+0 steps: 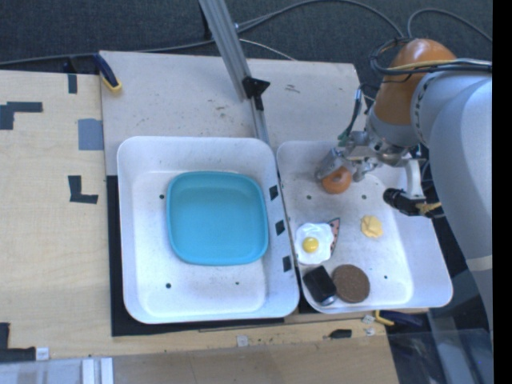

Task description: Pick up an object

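Orange-brown object [337,181] is lying in the upper part of the right bin [424,282], with the hand [346,163] sitting directly over it; whether the hand is clenched or released cannot be told. Below it, a fried-egg toy [314,242], a small yellow piece [371,227], a black block [319,284] and a brown disc [350,282] are resting on the bin floor. A blue plate [217,218] is occupying the left bin [144,294]. Both bins are sitting on a pale worktop [48,214] marked with dark tape; cables [320,6] are trailing over dark carpet beyond.

Pale wooden bench [48,238]; dark carpet [96,14] beyond.
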Tool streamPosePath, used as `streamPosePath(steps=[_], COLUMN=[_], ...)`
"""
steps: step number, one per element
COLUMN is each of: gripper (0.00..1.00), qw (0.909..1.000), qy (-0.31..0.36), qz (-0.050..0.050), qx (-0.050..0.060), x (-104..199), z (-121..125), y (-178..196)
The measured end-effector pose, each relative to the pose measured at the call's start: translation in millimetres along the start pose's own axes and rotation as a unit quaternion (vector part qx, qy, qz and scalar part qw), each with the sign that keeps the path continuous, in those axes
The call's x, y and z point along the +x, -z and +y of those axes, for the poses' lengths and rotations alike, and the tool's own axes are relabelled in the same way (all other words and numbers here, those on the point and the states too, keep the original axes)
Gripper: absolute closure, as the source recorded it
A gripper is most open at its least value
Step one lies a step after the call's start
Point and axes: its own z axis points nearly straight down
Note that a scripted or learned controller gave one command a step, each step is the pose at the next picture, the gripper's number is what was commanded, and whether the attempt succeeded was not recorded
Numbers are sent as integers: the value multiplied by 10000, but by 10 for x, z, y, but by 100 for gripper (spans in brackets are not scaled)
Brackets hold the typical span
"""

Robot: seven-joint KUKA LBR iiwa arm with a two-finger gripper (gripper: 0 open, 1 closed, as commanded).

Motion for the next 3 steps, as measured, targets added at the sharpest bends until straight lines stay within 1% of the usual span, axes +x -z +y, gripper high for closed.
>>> streamPosePath(steps=[1, 2, 3], gripper=[100, 100, 100], qw=[10000, 10000, 10000], qy=[1, -4, -3], qz=[-4, -4, -6], qx=[-16, -34, -45], x=[0, -3, 28], z=[8, 9, 43], y=[129, 550, 1177])
